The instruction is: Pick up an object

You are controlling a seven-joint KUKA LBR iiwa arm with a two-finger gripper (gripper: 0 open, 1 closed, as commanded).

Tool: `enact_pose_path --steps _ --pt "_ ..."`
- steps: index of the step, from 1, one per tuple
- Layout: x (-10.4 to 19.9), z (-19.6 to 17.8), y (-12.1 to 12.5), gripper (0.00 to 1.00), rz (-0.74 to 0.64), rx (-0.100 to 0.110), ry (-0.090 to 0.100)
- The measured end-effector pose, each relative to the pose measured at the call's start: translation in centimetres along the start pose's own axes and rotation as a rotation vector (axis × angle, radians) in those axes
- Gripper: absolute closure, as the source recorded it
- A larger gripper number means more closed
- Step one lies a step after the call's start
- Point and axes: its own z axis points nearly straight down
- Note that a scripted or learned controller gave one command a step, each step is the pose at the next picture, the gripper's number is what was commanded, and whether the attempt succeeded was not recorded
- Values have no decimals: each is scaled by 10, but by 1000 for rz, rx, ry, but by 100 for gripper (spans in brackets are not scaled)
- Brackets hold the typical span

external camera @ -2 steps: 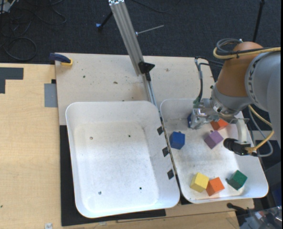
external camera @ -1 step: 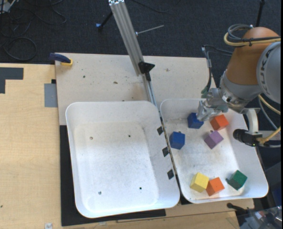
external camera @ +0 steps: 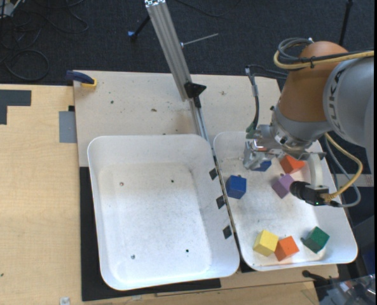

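My gripper (external camera: 258,154) hangs low over the far part of the right bin (external camera: 341,250), reaching in from the right. A small blue object (external camera: 264,166) shows just under it, partly hidden by the gripper. A blue cube (external camera: 236,186) lies a little to the front left of the gripper, near the bin's left wall. An orange block (external camera: 292,164) and a purple block (external camera: 281,185) lie to its right. Along the bin's near edge sit a yellow cube (external camera: 266,242), an orange cube (external camera: 287,247) and a green cube (external camera: 316,239).
The left bin (external camera: 99,151) stands beside the right one, with black clips along the shared wall. A slanted metal rail (external camera: 172,49) rises behind the bins. A black cable connector (external camera: 306,192) hangs off the arm over the right bin.
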Motion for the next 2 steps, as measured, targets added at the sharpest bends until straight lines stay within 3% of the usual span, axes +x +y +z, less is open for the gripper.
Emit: enact_pose_path --steps 2 --pt "107 -12 -45 100 -1 1 0"
